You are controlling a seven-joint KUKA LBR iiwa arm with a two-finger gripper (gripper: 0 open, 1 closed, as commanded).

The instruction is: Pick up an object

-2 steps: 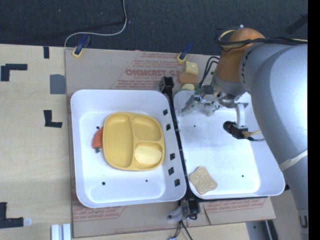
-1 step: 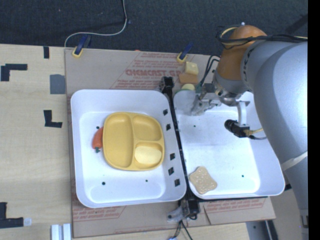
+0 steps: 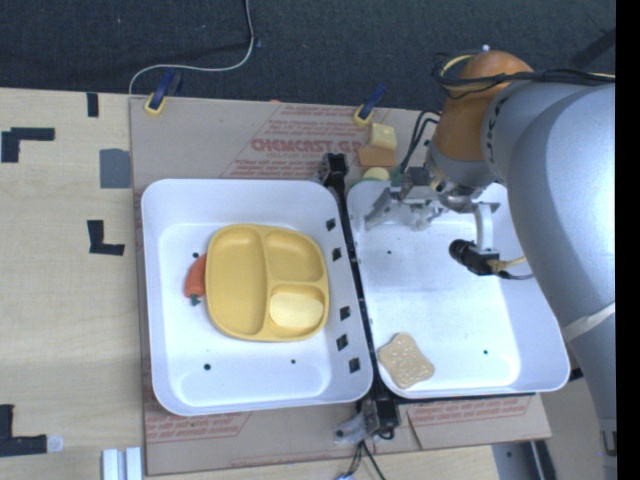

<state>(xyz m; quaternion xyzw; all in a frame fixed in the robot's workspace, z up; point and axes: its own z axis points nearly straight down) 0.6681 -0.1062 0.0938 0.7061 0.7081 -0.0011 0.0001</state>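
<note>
My gripper (image 3: 402, 206) hangs over the far left corner of the right bin (image 3: 520, 358), below the orange-banded wrist (image 3: 470, 118). A tan speckled cracker-like piece (image 3: 405, 359) lies in the near left corner of that bin, well away from the gripper. In the left bin (image 3: 160, 268) rests a yellow divided plate (image 3: 262, 273) with a pale yellow lump (image 3: 297, 309) in its near right compartment. An orange-red object (image 3: 194, 277) pokes out from under the plate's left edge. I see nothing held at the gripper.
Just behind the right bin's far left corner sit a tan block (image 3: 377, 154), a small yellow cube (image 3: 383, 133) and a pale round item (image 3: 375, 175). A black divider strip (image 3: 345, 268) runs between the bins. The grey arm (image 3: 570, 198) covers the right side.
</note>
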